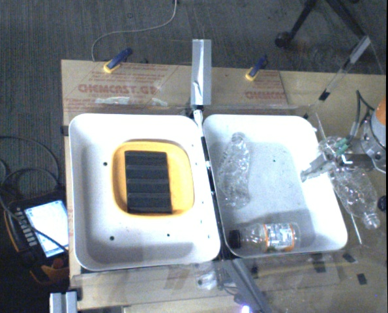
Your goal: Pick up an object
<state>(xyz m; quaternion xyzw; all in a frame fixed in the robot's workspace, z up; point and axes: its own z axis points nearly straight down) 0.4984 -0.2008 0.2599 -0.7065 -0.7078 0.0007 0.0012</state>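
We see the gripper [325, 156] at the right bin's [278, 126] right rim holding a crumpled clear bottle [353, 194] between its fingers, just outside that rim; only carrying remains, we judge.

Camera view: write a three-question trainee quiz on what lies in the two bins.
1. True or false: the yellow tray lies in the left bin.
2. How many clear bottles lie inside the right bin?
3. Which bottle carries an orange label: A, the crushed bottle near the divider, or B, the bottle along the near wall?

Key: 1 true. 2 two. 3 B.
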